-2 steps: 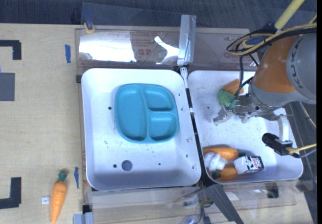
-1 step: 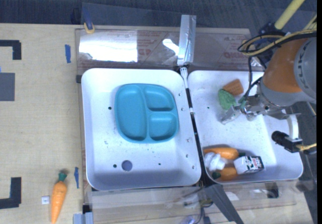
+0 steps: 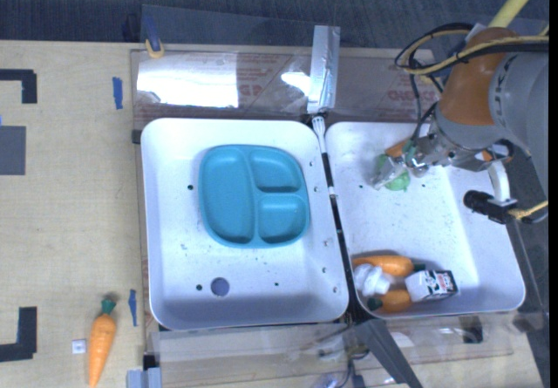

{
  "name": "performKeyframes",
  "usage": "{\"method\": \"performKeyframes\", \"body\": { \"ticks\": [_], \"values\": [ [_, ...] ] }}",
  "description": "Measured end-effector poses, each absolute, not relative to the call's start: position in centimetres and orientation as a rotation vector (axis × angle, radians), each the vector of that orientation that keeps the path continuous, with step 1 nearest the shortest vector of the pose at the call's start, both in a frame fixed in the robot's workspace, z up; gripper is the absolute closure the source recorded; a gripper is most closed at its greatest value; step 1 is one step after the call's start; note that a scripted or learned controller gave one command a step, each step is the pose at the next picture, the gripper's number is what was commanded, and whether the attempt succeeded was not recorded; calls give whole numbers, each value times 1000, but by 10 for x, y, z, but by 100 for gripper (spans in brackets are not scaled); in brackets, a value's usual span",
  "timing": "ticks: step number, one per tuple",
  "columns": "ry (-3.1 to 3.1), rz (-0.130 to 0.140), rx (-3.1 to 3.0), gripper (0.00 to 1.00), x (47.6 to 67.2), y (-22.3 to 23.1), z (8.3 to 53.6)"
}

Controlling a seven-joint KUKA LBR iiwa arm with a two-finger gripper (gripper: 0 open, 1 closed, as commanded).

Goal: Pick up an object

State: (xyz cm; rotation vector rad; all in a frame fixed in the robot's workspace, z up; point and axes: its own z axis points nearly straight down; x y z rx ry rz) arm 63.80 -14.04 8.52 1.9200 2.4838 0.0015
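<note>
Toy items point(image 3: 403, 277), right bin point(image 3: 436, 221), wooden bench point(image 3: 61, 221)

A blue divided tray point(image 3: 255, 195) is lying in the left bin point(image 3: 166, 229) while the arm's gripper point(image 3: 403, 164) is reaching into the right bin point(image 3: 418, 221) beside a green and orange thing point(image 3: 394, 170), with small items point(image 3: 401, 277) clustering at its near edge and a toy carrot point(image 3: 102, 338) resting on the surface point(image 3: 61, 229).

Single fixed cam overhead, looking down at a slant on the desk point(image 3: 61, 203). Both white bins in frame: left bin point(image 3: 166, 229), right bin point(image 3: 471, 238). Medium distance. Arm point(image 3: 514, 103) enters from right.
</note>
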Motion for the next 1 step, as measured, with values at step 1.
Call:
{"method": "performKeyframes", "body": {
  "ticks": [1],
  "values": [
    [2483,2,1916,100,639,-141,95]
  ]
}}
